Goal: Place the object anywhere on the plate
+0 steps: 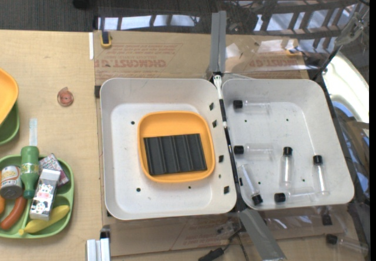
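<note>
Two white bins are sitting side by side. An orange plate with a dark ribbed centre is lying in the left bin. Clear black-capped vials are lying in the right bin, at the plate's three o'clock. A good pick means gripping one vial mid-body, clear of neighbours.

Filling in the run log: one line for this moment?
plate: left bin, bearing dark ridged block | right bin: clear black-capped tubes
</note>
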Controlling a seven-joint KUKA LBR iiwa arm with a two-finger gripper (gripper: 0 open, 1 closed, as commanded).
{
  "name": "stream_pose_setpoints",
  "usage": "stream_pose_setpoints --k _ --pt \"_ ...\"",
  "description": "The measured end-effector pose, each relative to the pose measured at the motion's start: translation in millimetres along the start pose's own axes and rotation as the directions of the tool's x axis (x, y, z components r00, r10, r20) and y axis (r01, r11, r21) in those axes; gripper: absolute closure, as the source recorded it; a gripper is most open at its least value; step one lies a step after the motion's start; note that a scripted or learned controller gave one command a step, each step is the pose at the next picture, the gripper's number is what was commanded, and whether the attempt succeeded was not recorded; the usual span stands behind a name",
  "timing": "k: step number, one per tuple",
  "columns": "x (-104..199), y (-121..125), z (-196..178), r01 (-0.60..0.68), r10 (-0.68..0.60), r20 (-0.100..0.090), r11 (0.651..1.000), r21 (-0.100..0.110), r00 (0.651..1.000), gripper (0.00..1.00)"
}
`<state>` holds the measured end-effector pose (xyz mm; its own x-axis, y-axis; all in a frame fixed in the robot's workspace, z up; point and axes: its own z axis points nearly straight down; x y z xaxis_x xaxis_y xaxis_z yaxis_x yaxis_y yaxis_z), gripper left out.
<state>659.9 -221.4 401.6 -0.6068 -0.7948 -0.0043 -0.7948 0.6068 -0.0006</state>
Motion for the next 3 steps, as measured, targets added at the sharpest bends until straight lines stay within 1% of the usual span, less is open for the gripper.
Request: stream_pose_setpoints --k 1,2,3 --pt "0.0 0.1 7.1 0.409 -0.409 0.001 0.912 -0.001 0.912 0.0" --pt "-0.2 0.4 28.7 0.61 -0.61 0.001 0.792 -0.002 0.792 0.0" --pt "-1.4 1.3 25.8 0.87 -0.87 0.002 0.494 0.0 0.494 0.0"
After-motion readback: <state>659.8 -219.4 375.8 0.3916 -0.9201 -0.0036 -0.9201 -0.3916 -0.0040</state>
